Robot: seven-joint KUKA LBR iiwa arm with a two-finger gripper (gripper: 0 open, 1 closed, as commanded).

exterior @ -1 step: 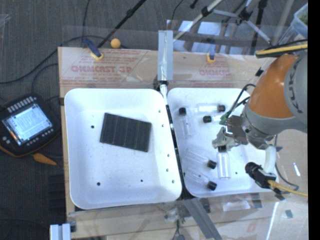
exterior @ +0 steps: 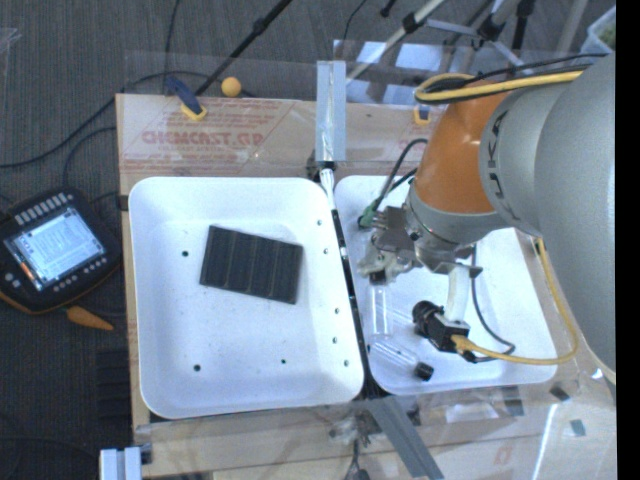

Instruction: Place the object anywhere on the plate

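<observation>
The arm [exterior: 500, 158] (bent steeply downward) hangs over the right bin [exterior: 520, 268].

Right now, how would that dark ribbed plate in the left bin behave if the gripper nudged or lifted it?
The dark ribbed plate lies flat on the left bin floor, so it would likely slide when pushed, not roll or tip. Its straight edges suggest it is stiff, though I can't confirm that. It looks thin and low, so pinching an edge may prove awkward.

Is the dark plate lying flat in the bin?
Flat. The dark plate lies on the floor of the left bin, with nothing on it.
</observation>
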